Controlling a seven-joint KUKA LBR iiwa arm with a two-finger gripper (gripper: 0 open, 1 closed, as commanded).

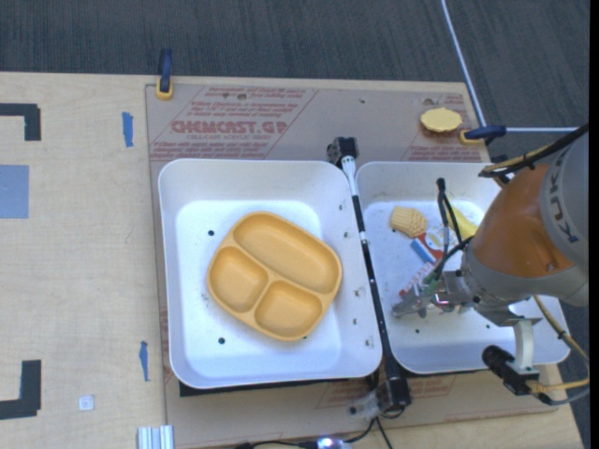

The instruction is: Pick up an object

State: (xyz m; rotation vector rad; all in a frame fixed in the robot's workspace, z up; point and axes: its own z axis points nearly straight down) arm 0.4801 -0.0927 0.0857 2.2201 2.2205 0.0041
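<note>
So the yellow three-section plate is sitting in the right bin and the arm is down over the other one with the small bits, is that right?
Not quite. The camera view shows the yellow three-section plate lying in the left bin, not the right. The rest holds: the arm is down over the other bin, the right one, among the small bits.

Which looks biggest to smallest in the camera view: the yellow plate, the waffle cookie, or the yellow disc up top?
1. yellow plate
2. and 3. waffle cookie and yellow disc look alike; unranked.
</note>
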